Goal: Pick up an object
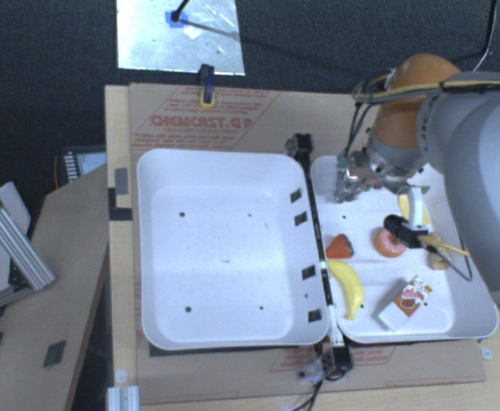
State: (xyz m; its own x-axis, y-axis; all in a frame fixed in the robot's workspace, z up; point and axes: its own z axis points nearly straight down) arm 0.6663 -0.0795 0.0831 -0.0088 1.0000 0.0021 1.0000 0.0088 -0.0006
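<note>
Gripper [346, 187] is low over the back-left corner of the right bin [372, 268], close to the back rim and near the wall shared with the left bin [224, 154]. Can't tell whether it is open or closed, and nothing is visibly held. The arm [464, 135] comes in from the right and covers the bin's back-right part.

All pickable things are in the right bin:
- Red strawberry [340, 247] is at the left wall, just beside it, toward the front from the gripper. A strip of bare floor lies between the two.
- Banana [347, 287] is just in front of the strawberry. It runs along the left wall, with its tip near the front-left corner.
- Orange round thing [390, 243] sits mid-bin, right of the strawberry and apart from it, partly covered from above.
- Small white and red box [408, 300] is turned diagonally near the front rim, right of the banana with a gap between them.

Bare floor shows in the right bin's middle, between the banana, the orange round thing and the box, and also along the front-right.

The left bin shows a white floor with a few dark dots. Black clips [303, 221] line its right wall. Both bins sit on a printed cardboard sheet [199, 118].
</note>
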